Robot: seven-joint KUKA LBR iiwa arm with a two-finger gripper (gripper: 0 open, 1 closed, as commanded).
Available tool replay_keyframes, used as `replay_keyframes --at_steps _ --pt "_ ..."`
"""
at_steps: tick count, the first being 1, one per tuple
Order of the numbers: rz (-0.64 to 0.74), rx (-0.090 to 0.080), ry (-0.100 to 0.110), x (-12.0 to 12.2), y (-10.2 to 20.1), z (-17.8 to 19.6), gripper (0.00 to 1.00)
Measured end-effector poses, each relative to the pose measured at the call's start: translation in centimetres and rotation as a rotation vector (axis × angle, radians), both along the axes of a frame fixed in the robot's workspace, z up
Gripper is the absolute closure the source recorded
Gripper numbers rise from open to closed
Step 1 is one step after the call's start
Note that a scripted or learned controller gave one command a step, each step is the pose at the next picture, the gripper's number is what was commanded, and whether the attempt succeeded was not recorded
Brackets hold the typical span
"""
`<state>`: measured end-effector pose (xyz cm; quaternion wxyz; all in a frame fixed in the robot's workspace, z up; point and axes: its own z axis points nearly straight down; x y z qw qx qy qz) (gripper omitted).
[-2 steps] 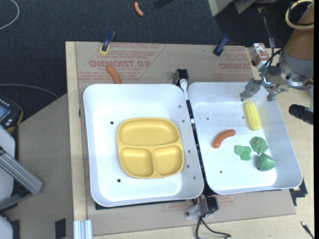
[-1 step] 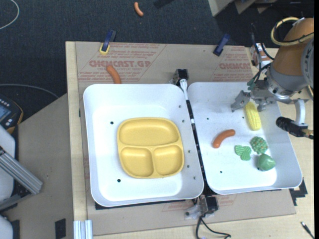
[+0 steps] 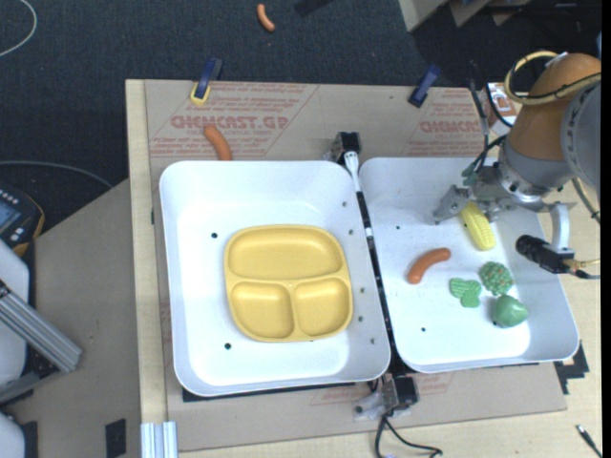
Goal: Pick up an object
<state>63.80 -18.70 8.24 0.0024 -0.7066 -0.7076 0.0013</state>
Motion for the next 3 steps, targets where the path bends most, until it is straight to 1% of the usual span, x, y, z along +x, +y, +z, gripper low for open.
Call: replay_keyframes --at_steps 1,2,3 --pt "0.000 -0.002 -0.007 0.2 0.0 1.4 1.00" --pt "0.000 -0.004 -0.013 1.0 0.0 6.0 1.00" --pt "0.000 -0.005 -0.014 0.6 0.2 12.4 1.00"
